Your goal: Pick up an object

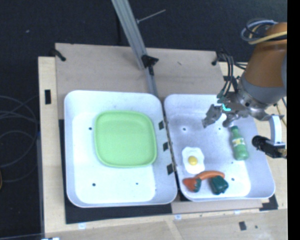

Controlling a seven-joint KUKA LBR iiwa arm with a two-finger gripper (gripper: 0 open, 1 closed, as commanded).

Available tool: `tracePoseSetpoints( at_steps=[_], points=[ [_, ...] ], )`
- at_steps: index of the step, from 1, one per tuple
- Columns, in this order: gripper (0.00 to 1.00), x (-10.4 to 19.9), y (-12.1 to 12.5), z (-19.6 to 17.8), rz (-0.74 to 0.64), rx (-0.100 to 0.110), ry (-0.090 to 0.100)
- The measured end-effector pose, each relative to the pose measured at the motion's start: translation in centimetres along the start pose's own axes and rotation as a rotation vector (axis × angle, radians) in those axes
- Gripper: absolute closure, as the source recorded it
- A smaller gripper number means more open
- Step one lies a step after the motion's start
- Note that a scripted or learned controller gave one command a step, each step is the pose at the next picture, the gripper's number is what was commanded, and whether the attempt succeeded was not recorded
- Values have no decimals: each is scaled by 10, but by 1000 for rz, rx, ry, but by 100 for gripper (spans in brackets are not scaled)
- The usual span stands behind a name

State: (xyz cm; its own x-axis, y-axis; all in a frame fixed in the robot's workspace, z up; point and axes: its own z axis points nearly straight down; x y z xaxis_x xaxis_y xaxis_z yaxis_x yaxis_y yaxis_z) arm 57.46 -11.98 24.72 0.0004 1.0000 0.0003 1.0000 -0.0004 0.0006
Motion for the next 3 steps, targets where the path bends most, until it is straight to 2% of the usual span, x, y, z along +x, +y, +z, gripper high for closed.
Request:
tracePoseSetpoints(
  at_steps=[1,3],
  points=[
    [0,0,0,0,0,0,0],
    [0,0,-9,123,0,6,0]
  ],
)
